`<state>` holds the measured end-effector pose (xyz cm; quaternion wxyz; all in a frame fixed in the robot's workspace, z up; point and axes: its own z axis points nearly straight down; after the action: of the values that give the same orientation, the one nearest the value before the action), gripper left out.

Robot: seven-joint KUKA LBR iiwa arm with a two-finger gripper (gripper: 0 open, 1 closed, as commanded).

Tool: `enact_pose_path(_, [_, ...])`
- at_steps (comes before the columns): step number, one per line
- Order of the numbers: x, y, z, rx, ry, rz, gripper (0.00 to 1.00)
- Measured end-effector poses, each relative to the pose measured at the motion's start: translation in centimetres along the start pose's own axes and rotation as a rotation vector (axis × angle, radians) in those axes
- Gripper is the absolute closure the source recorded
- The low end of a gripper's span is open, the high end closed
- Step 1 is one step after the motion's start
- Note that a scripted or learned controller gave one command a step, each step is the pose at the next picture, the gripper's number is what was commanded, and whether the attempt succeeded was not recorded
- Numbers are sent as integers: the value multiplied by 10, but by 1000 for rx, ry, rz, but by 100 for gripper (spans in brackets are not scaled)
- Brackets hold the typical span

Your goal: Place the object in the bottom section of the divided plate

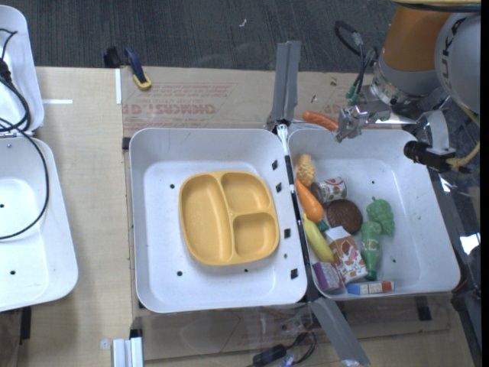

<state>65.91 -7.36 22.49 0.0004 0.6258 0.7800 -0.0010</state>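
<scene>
While beside the carrot (309, 199), banana (317, 238) and corn (305, 170).

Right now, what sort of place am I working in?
Probably a robotics lab bench: two white bins side by side, a yellow divided plate, toy food including a banana, and the gripper.

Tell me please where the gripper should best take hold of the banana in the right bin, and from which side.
Probably at the middle of the banana, coming straight down from above. It lies flat and long along the bin's left wall, with the carrot at its upper end and packets beside it, so the fingers would best close across its narrow width.
</scene>
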Motion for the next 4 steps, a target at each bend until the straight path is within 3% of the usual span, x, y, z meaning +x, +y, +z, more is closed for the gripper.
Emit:
enact_pose_path(1, [104,-9,-26,1,1,-143,100])
enact_pose_path(2, [103,-9,-35,1,0,-142,100])
enact_pose_path(3, [162,-54,5,1,2,-443,100])
enact_pose_path(4, [223,-76,-11,1,1,-440,100])
